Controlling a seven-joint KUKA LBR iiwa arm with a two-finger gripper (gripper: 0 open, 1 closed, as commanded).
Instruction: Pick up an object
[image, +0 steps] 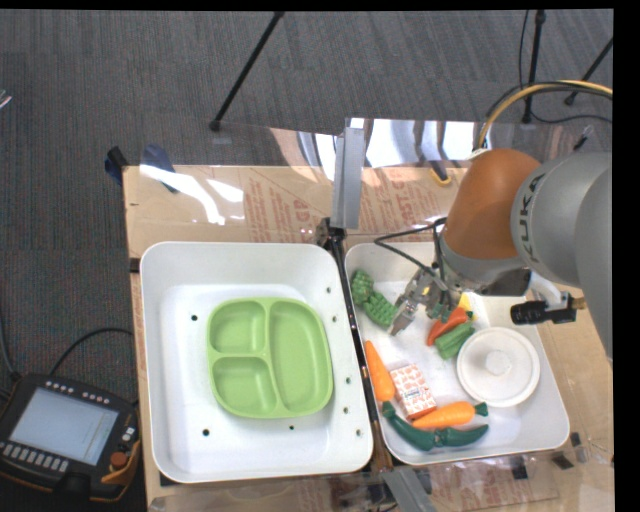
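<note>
Reaching in from the right, the grey arm (560, 215) with its orange band hangs over the right bin (555, 425), and its gripper (418, 305) sits low among the toys at the bin's upper middle. The two fingers look slightly spread, with nothing visibly between them. Just left of the fingertips lies a green block (372, 298); just right lie a small carrot (450, 322) and a green vegetable piece (455, 340), touching each other. A white bowl (498, 365) rests near the bin's right side. Lower down lie a long carrot (378, 370), a small printed box (412, 390), another carrot (445, 413) and a dark green pepper (435, 435). The left bin (165, 330) holds a green divided plate (270, 357).
</note>
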